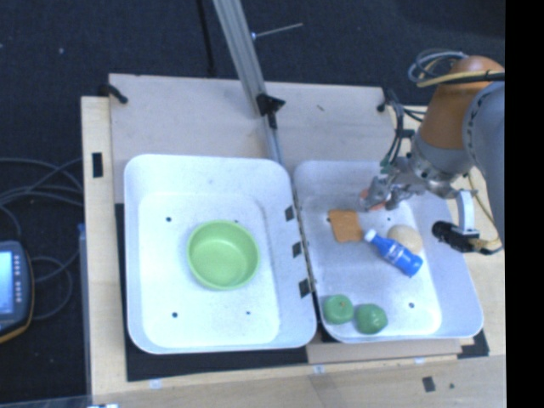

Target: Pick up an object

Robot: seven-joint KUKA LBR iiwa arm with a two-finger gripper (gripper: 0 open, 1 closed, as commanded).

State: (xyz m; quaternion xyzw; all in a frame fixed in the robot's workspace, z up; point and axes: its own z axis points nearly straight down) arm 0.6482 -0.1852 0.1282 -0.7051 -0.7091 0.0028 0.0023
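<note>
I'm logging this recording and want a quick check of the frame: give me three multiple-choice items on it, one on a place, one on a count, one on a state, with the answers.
1. Where does the green bowl sit?
A. in the left bin
B. in the right bin
C. on the bench outside both bins

2. How many round green objects lie at the near edge of the right bin?
A. none
B. two
C. four

3. How does the blue bottle stand?
A. upright on its base
B. lying on its side
C. lifted above the bin

Answers:
1. A, the bowl rests in the middle of the left bin's floor.
2. B, one green object and a second lie side by side there.
3. B, the bottle lies slantwise on the bin floor, its white cap toward the tan block, apart from the gripper.
</note>
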